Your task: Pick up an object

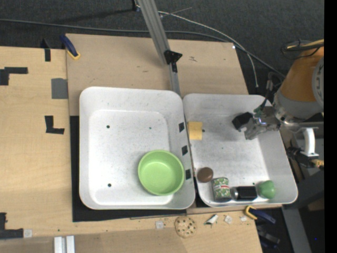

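Observation:
My gripper (247, 126) hangs over the upper right part of the right bin (237, 146), reaching in from the right, with nothing visibly between its fingers. Below it in that bin lie a yellow block (195, 130) at the left wall, a brown round piece (205, 174), a green-labelled can (220, 188), a black object (245, 193) and a green ball-like item (267, 189) along the front wall. A green bowl (161, 172) rests in the left bin (105, 141) near its front right corner.
A metal pole (158, 30) slants down from the top to the seam between the bins. A cookie-like disc (184, 226) and small scraps lie on the bench in front of the bins. Cables run across the dark floor at the back.

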{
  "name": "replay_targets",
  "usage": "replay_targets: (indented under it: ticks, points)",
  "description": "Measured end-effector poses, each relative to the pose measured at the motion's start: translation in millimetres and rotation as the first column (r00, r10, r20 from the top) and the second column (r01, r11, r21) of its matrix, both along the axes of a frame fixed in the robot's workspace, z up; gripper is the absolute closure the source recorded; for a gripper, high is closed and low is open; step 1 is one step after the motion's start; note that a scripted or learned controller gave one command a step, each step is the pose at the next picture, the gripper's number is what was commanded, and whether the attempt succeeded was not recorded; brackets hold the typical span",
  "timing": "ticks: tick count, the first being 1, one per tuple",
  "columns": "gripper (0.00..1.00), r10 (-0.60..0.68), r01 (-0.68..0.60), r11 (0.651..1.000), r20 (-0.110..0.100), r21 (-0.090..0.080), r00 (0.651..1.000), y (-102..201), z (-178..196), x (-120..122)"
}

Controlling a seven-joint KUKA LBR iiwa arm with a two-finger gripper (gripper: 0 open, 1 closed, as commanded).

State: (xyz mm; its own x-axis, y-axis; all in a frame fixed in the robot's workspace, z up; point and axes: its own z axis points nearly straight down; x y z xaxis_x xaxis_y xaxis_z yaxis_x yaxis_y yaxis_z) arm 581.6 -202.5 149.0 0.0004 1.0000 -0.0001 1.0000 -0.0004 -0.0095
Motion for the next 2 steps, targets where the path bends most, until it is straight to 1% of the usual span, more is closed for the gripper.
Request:
replay_targets:
  ticks: [1, 2]
  points:
    - [0.0, 0.001, -0.001, 1.0, 0.0, 0.001, 1.0, 2, -47, -5]
    - [1.0, 0.002, -0.002, 1.0, 0.003, 0.002, 1.0, 2, -33, -3]
